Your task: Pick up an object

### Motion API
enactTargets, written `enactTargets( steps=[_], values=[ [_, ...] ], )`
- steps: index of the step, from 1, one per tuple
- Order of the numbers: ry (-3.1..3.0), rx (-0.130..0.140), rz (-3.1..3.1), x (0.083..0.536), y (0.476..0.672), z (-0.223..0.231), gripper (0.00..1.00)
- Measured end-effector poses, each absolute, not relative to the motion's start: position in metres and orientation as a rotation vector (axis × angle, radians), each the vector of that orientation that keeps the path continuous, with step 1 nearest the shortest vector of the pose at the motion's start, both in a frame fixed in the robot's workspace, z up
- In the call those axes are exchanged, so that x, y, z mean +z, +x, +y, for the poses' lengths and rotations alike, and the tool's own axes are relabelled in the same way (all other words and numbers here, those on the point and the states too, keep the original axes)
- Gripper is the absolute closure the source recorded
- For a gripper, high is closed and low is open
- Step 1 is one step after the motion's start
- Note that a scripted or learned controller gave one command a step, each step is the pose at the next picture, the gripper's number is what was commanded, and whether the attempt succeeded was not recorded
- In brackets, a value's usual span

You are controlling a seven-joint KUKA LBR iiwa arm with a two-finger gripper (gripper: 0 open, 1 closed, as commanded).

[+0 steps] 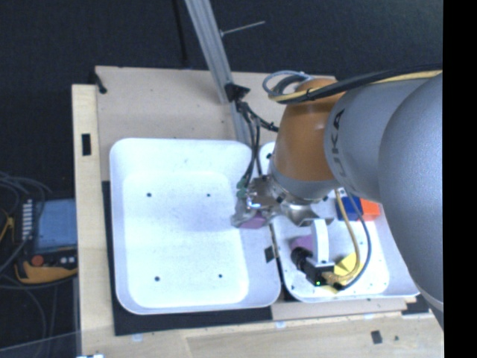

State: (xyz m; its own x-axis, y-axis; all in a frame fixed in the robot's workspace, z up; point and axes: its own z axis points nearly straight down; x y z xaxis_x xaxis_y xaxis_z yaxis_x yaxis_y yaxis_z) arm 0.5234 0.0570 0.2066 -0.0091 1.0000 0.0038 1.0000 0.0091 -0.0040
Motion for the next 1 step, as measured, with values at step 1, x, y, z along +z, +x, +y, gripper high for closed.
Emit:
enactTargets(
  steps=[1],
  values=[
    [-2.214, -0.003, -2.227, 0.223, 0.5127, 0.0995, 1.0]
  ],
)
